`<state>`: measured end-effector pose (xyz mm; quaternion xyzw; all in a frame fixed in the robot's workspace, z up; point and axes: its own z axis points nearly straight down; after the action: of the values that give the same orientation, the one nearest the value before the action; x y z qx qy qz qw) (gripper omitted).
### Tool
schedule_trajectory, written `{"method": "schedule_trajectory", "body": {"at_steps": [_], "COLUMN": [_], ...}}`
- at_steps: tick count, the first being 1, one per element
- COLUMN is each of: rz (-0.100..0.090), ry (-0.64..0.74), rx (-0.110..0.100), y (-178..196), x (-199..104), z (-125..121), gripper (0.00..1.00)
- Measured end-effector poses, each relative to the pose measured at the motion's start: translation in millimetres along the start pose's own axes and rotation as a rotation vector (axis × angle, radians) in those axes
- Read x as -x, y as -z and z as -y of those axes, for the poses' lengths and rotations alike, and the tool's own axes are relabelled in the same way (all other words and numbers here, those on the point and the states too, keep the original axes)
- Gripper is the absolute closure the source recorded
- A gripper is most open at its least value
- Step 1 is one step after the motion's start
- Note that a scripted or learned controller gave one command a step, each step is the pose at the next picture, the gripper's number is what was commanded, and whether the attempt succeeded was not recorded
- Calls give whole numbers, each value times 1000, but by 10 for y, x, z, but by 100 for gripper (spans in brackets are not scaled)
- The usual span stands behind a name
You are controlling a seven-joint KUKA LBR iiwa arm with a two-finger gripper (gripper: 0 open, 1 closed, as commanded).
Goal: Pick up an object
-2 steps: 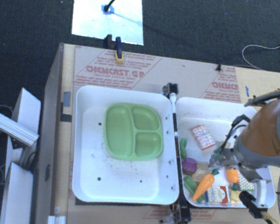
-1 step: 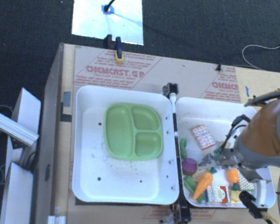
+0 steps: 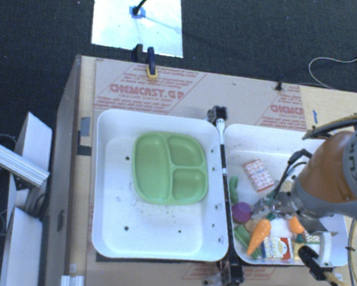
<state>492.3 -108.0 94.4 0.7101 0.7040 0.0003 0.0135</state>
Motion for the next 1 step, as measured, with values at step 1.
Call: {"method": "schedule_trajectory", "body": {"at_steps": [1], "rz": [-9], "ry": [5], "rx": [1], "y": [78], "x": [-48], "z": [-16], "gripper": [100]}}
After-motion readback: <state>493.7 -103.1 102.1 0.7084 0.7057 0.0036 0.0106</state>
